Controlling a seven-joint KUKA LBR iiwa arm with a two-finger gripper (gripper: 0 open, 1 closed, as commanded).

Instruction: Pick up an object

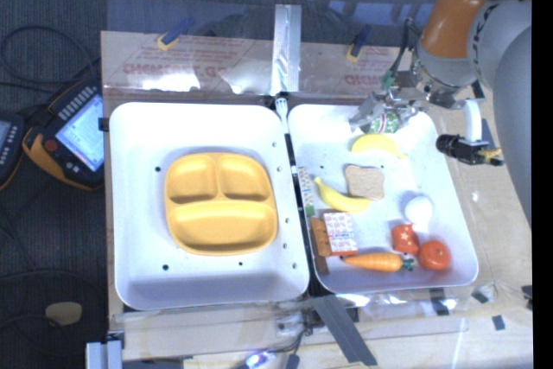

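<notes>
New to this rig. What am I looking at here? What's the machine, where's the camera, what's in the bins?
One fixed camera looks down at a slant on a bench with two shallow white bins. The grey arm with an orange band reaches in from the right; its gripper sits over the far corner of the right bin. I can't tell if it holds anything. The left bin contains a yellow divided tray. The right bin holds toy food: banana, bread slice, lemon, egg, carrot, tomato and a small box.
</notes>
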